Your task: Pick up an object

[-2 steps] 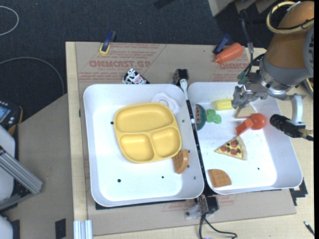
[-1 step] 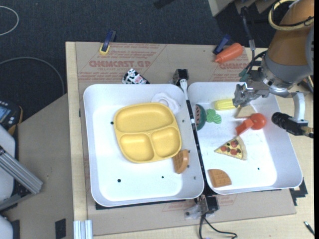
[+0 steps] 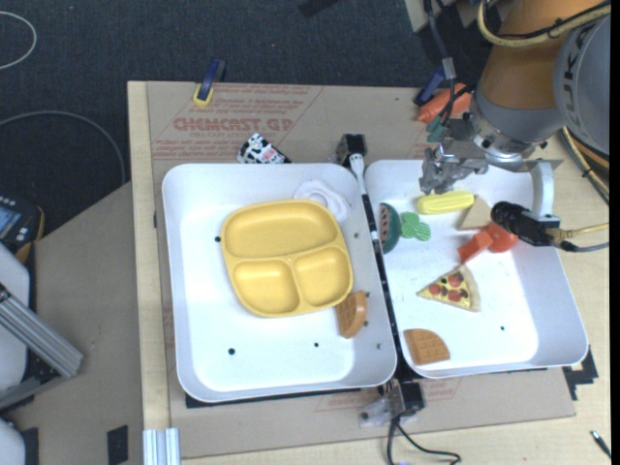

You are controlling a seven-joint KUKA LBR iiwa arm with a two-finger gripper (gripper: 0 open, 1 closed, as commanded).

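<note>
My gripper (image 3: 441, 174) hangs over the back left of the right bin (image 3: 542, 342), just above a yellow corn cob (image 3: 446, 202); nothing is visibly held in it. Also in this bin are a watermelon slice (image 3: 387, 227), a small green piece (image 3: 416, 227), a beige wedge (image 3: 473, 214), an orange-red carrot (image 3: 487, 243), a pizza slice (image 3: 451, 289) and a brown toast (image 3: 426, 345). The left bin (image 3: 194, 298) holds a yellow divided plate (image 3: 286, 257), a white ring-shaped item (image 3: 325, 198) and a brown pastry (image 3: 353, 313).
A black-and-white object (image 3: 262, 150) lies on the cardboard behind the left bin. A blue-and-yellow clamp (image 3: 206, 83) sits at the back edge, orange clamps (image 3: 439, 105) behind the right bin. The arm's orange band (image 3: 533, 46) looms over the back right.
</note>
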